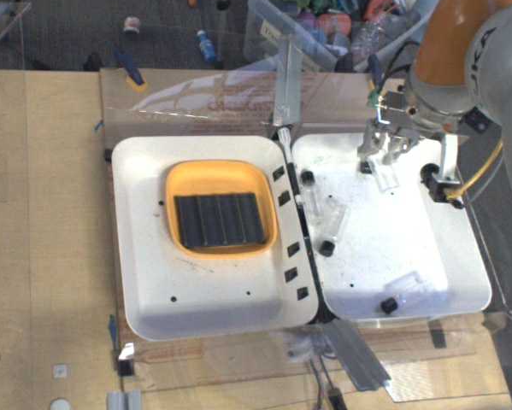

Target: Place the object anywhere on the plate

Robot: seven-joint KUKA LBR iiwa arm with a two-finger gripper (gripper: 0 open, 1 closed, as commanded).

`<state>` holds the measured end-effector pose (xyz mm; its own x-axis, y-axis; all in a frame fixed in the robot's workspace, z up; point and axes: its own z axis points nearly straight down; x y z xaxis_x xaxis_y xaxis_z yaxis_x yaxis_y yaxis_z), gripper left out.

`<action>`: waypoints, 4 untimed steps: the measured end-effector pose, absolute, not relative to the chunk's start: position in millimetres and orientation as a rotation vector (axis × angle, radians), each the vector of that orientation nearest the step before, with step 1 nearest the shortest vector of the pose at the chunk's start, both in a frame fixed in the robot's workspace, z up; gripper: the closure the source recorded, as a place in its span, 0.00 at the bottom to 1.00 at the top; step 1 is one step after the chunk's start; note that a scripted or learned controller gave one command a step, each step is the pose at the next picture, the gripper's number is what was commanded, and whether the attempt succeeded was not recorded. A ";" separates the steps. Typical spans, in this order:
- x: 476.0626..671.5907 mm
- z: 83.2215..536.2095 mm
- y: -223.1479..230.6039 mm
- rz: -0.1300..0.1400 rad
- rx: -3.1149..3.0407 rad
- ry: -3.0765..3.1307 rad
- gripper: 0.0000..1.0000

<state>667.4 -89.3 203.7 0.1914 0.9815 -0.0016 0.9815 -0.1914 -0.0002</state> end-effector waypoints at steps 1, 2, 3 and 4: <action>666.7 201.3 -66.9 -0.002 2.336 2.102 1.00; 666.6 185.6 -47.0 0.000 2.108 2.332 1.00; 667.0 186.0 -28.2 0.001 1.980 2.440 1.00; 667.0 185.8 -8.9 0.000 1.879 2.519 1.00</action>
<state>667.0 -8.9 185.8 -0.2852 0.9585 0.0008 0.9585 0.2852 -0.0004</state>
